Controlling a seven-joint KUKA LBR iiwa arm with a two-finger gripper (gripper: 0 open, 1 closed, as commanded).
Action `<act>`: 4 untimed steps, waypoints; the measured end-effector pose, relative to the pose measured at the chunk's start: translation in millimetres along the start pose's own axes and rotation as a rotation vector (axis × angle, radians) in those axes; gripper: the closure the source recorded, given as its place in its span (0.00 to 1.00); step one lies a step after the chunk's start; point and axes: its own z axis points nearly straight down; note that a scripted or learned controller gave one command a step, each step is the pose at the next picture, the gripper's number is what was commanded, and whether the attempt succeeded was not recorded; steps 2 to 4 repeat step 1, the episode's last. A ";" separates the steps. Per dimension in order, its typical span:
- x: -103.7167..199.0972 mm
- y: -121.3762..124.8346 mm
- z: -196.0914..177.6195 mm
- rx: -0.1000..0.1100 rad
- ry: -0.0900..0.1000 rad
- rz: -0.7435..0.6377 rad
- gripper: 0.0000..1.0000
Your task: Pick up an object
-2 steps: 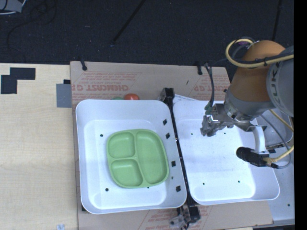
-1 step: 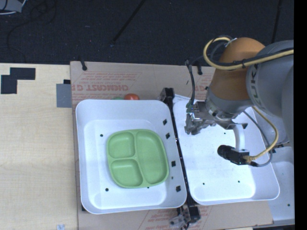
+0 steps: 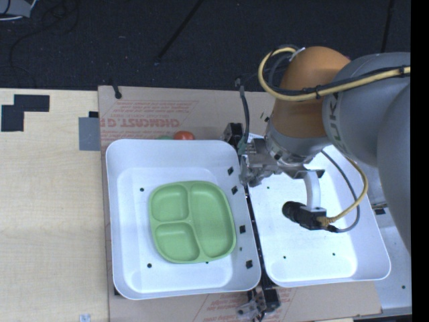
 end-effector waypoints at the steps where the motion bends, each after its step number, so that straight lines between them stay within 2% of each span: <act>1: 55.2 -1.4 -9.8 0.001 0.000 0.000 1.00; 4: 55.2 -1.4 -9.8 0.001 0.000 0.000 1.00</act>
